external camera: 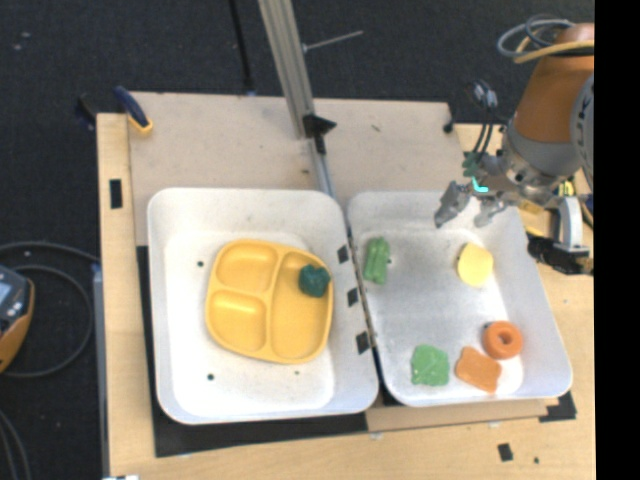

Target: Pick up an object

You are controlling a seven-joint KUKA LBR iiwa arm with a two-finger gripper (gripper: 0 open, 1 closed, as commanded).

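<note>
Below hand point(468, 208), pale yellow ball point(475, 265).

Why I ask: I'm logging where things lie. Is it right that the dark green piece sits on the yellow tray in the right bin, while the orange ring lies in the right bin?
One detail is wrong. The camera view shows the dark green piece on the yellow tray in the left bin, not the right. The orange ring does lie in the right bin.

Even overhead light, soft shadows, white bins point(250, 203) bright, dark floor, slightly soft, grainy focus
</note>
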